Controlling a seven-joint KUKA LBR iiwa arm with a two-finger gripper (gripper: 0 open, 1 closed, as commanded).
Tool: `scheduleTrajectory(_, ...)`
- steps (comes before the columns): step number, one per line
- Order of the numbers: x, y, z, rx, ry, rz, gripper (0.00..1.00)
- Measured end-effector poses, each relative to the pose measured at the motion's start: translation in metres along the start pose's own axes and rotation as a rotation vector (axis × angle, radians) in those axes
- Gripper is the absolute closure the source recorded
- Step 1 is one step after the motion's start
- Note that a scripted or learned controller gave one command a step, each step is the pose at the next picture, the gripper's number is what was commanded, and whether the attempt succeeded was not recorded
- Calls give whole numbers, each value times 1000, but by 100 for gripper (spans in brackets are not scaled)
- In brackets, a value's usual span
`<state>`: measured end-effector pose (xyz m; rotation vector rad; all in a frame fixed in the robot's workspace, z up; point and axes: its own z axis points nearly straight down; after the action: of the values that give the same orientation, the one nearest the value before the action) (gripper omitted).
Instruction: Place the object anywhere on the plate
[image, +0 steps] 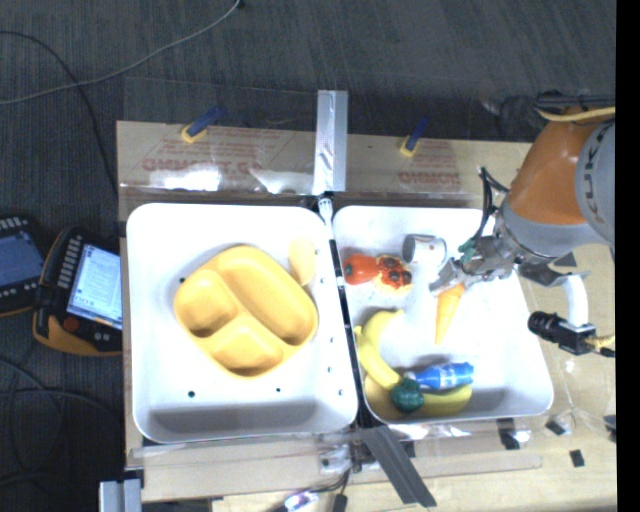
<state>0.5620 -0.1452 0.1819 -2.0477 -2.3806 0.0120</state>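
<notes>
Yellow plastic forms the sectioned plate (245, 308), which is lying in the left bin (150, 400), well away from the gripper (462, 272) and across the divider from it. Grey and orange, the arm (560, 190) is reaching in over the right bin (530, 390) from the far right side. The gripper is hovering over the upper part of that bin, and its fingers appear to be closing on the thick end of an orange carrot (446, 310), whose tip is pointing down and away from the gripper. Just beside the gripper a small grey cup (424, 247) is lying. Farther off, a red and orange toy (378, 269) is resting. Below the gripper, a banana (385, 362), a blue bottle (440, 377) and a green piece (407, 396) are lying together.
</notes>
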Motion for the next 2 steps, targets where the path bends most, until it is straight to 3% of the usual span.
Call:
scheduleTrajectory(1,1,1,-6,5,0,-3,100)
scheduleTrajectory(2,81,35,-15,1,5,147,100)
